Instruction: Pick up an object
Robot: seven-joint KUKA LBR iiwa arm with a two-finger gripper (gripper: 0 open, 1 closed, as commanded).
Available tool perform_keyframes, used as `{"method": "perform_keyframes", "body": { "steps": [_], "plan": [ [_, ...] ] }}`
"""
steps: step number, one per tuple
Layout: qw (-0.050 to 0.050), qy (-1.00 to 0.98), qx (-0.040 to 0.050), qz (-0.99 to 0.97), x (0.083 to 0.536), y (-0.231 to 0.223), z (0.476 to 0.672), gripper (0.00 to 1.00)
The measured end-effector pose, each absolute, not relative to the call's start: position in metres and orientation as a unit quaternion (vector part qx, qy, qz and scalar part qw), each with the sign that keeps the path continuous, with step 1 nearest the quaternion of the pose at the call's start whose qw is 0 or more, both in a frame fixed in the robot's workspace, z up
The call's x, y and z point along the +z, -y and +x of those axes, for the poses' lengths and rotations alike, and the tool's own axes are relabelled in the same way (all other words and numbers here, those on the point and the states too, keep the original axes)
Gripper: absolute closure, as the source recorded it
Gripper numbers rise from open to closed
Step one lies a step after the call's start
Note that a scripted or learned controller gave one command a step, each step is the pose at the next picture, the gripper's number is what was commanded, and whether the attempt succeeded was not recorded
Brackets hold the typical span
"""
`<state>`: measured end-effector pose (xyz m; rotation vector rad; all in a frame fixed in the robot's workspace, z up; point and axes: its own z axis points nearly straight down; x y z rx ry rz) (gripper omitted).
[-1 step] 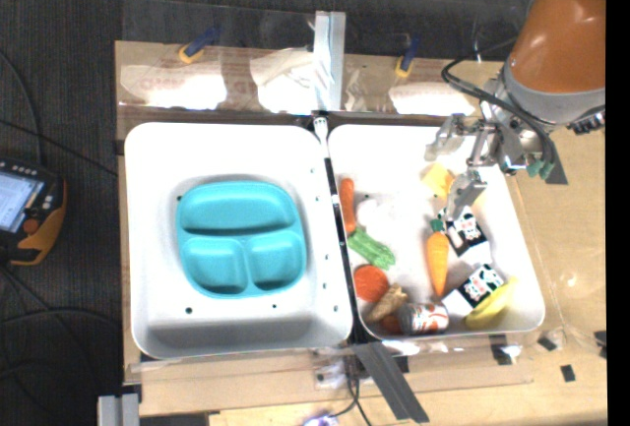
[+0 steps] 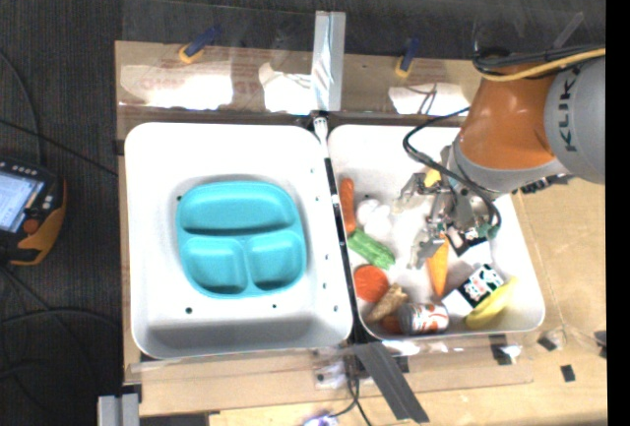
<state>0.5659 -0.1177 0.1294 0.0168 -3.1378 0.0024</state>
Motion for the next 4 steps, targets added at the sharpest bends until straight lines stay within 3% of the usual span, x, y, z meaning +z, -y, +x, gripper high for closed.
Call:
{"method": "perform_keyframes", "body": {
  "steps": [1,2,3,4],
  "plan": [
    [-0.006,1.000,0.0007,-0.018,0.090,0.122,0.542,0.00],
    [-0.024,0.999,0.0040,-0.041,0.094,0.112,0.498,0.00],
    [-0.023,0.999,0.0038,-0.048,0.093,0.098,0.498,0.00],
    [-0.007,0.998,-0.0003,-0.066,0.090,0.140,0.548,0.00]
  ]
}}
